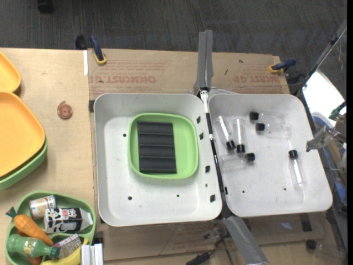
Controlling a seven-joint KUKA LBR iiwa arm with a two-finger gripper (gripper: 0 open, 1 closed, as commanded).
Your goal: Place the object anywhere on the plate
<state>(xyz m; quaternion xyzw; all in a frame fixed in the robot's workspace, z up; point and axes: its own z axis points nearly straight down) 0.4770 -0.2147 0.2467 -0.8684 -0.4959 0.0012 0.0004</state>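
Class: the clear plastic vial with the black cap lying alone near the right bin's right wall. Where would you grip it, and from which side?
Grip the clear plastic vial mid-tube, from above, claw closing across its width. It lies flat with its black cap toward the far side, apart from other vials, giving room either side.

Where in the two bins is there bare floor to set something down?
Left bin: bare floor all round the green plate, widest along the near edge. The plate's middle carries a dark ribbed block. Right bin: near strip bare; the clear tubes crowd its middle and far-left part.
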